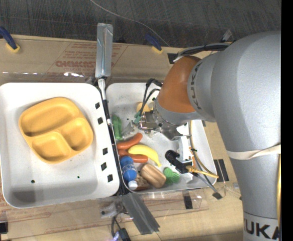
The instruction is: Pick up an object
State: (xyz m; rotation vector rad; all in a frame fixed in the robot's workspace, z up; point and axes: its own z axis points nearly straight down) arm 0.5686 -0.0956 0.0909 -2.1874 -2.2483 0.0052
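Camera view: arm's gripper (147,120) dips into right bin (202,134), jaw state impossible to tell; toy banana (145,151), carrot (129,140), blue bottle (128,168) crowd seven o'clock; yellow tray (56,128) fills left bin (10,149).

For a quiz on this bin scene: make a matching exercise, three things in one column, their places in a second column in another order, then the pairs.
Things:
1. yellow divided tray
2. banana
3. blue bottle

Places:
A. right bin, near its middle
B. left bin
C. right bin, front left corner by the divider

Pairs: 1-B, 2-A, 3-C
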